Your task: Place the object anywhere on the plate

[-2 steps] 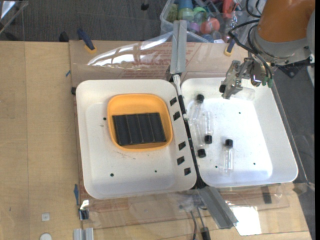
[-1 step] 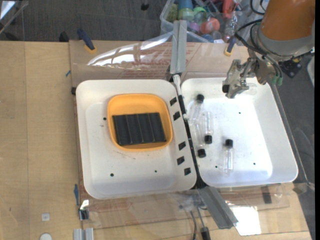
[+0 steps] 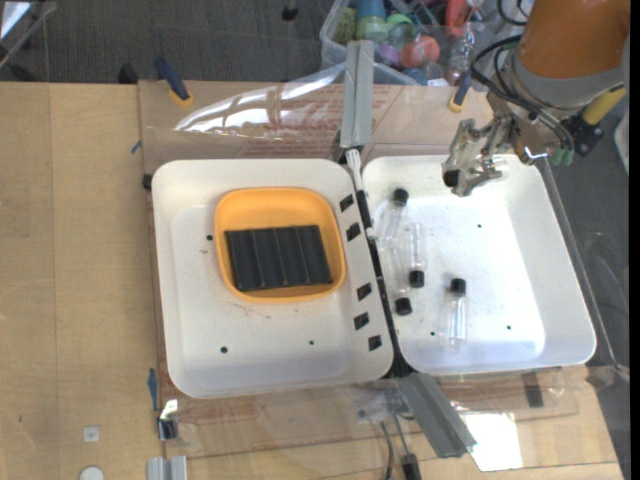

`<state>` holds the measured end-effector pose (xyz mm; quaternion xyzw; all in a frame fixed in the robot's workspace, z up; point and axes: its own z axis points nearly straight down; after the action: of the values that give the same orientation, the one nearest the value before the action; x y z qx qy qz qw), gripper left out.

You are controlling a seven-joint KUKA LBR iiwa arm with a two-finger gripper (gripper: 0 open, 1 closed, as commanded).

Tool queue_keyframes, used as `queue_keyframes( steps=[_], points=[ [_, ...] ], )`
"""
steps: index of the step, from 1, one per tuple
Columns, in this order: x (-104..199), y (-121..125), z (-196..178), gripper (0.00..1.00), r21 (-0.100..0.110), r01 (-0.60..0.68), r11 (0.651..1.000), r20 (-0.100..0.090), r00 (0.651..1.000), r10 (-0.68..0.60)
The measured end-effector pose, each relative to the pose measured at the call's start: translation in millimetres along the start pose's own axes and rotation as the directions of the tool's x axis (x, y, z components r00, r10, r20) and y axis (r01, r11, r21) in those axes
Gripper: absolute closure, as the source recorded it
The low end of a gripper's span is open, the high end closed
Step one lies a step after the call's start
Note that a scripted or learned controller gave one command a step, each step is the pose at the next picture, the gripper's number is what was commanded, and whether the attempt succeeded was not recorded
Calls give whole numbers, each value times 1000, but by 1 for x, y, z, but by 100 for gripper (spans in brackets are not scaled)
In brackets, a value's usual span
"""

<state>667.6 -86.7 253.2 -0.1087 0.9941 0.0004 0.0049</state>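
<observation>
Vials are what I have to choose from: small clear tubes with black caps, lying on the floor of the right bin, and I count about three. One lies toward the near right of the bin floor, cap pointing to the far edge; a second lies nearer the divider with its cap toward me; a third sits toward the far left corner of that bin, cap at the far end, almost touching the second. Another black cap-like piece rests close to the divider, and I cannot tell whether a tube is attached. I judge these light, rigid and slick, round enough to roll or squirt out under a squeeze, and possibly brittle if they are glass. I would take one across the middle of the barrel, fingers square to its long axis, and I would pick the near right one since it lies apart from the others. My gripper hangs over the far edge of the right bin, and I cannot make out whether it has anything in it or how it is set. The orange plate sits in the left bin toward its far side, with a dark ribbed block covering much of its floor, so only the rim and far strip are bare.
</observation>
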Motion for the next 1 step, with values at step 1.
queue_keyframes(
  steps=[1],
  points=[
    [-3,11,5,100,-2,179,984,-4,984,-179]
  ],
)
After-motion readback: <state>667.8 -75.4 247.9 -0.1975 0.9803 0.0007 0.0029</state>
